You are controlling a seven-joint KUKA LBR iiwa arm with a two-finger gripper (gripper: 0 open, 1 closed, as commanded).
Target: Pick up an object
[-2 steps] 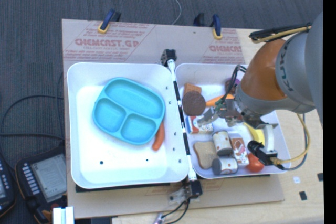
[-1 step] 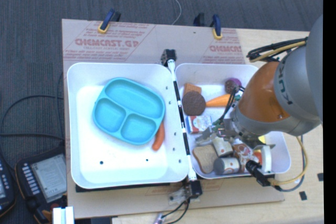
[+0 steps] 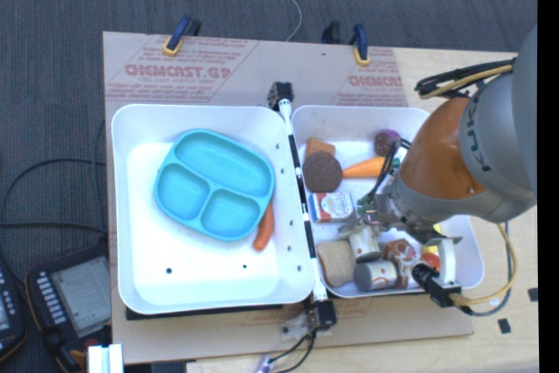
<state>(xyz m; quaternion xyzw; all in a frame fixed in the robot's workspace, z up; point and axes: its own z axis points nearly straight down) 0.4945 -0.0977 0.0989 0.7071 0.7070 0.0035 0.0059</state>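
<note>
The grey arm with its orange band [image 3: 454, 157] covers much of the right shallow white bin [image 3: 349, 116], hiding part of the orange carrot [image 3: 362, 169]. The small packets and jars [image 3: 380, 262] beneath its wrist are too cluttered to identify, and its fingers cannot be made out among them.

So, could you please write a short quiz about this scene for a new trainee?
1. True or false: the blue divided plate lies in the left bin.
2. Which thing lies beside the plate in that bin? A) sausage B) spoon C) cup
3. Fill in: the orange carrot lies in the ___ bin.

Key: 1 true; 2 A; 3 right.
</note>
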